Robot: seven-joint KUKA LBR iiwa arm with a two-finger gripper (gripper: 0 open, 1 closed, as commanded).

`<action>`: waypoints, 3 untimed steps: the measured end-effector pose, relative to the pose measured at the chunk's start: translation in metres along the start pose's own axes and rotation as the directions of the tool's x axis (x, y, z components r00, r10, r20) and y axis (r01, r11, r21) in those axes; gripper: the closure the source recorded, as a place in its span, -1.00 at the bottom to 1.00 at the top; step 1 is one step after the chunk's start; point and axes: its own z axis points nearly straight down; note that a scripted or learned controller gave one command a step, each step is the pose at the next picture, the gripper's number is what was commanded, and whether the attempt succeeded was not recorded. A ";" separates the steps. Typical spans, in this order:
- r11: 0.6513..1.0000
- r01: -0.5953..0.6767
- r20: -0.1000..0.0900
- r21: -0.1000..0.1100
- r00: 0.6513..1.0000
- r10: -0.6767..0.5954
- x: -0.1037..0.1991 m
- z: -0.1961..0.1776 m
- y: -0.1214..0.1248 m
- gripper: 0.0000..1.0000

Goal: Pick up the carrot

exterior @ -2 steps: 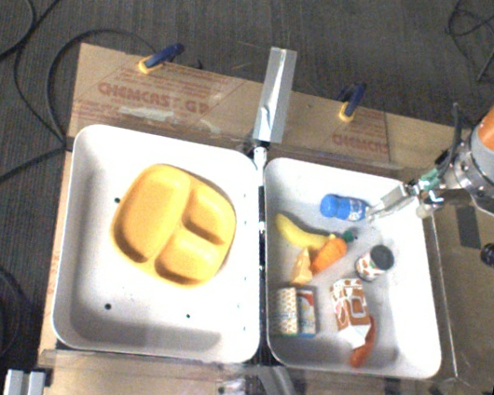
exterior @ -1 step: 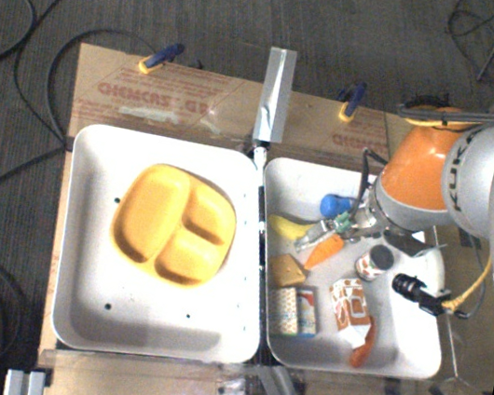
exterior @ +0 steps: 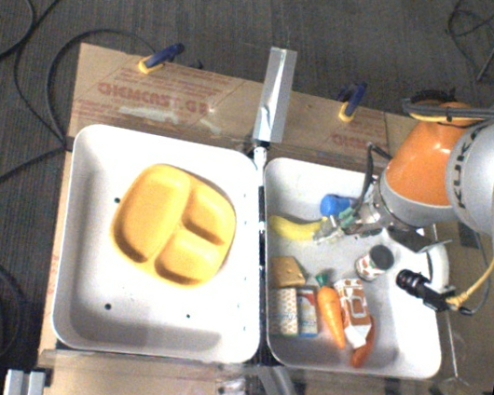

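Carrot [exterior: 331, 315] beside carton [exterior: 355, 313] (label unreadable)

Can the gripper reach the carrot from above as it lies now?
Probably yes: the carrot lies uncovered on top in the right bin, though a white packet presses against its side, leaving little room there.

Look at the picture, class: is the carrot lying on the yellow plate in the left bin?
No. The carrot lies in the right bin among other items, while the yellow plate sits in the left bin.
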 end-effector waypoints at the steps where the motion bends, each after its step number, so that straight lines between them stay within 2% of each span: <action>1: 0.998 -0.061 -0.005 0.007 0.998 0.061 0.010 0.023 -0.011 1.00; 2: 0.998 -0.060 -0.006 0.009 0.998 0.060 0.011 0.025 -0.011 -1.00; 3: 0.998 -0.060 -0.006 0.009 0.998 0.060 0.011 0.025 -0.011 -1.00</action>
